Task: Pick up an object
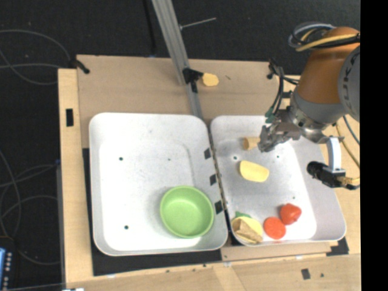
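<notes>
Nearest you, along the near edge of the right-hand bin [315, 223], sit a tan wedge-shaped item [247, 228] with a bit of green [241, 216] just behind it, an orange-red ball [274, 228] beside it, and a red pepper-like piece [291, 213] a little farther back and to the right. Left of that cluster, in the near right part of the left-hand bin [115, 144], you see a green bowl [187, 211] standing upright. Toward the middle of the right-hand bin lies a pale yellow lump [254, 171], apart from the rest. Farther back, a small tan cork-like piece [249, 143] rests on the bin floor, just left of the end effector [270, 139]. That end effector hangs low over the far part of the right-hand bin, below the orange band [324, 71] of the arm reaching in from the right; you cannot tell how far it is open, and nothing is seen in its grip. On the bare tabletop [133, 83] beyond the bins, a small yellow object [210, 79] lies beside the foot of a slanted metal post [173, 35].
</notes>
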Robot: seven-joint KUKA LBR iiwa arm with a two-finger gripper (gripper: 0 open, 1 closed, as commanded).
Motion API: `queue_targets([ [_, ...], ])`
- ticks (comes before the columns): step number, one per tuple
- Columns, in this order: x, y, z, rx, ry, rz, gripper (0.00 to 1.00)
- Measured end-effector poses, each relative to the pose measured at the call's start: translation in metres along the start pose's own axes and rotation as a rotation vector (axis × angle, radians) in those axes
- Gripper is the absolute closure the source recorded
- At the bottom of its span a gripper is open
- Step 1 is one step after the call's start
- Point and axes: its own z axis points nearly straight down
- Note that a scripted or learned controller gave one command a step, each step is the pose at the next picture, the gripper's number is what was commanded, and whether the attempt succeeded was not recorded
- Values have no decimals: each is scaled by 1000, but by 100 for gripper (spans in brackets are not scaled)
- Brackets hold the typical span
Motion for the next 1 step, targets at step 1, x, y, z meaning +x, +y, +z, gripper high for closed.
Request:
queue_targets([
  [1,45,2,-9,-2,1,-1,100],
])
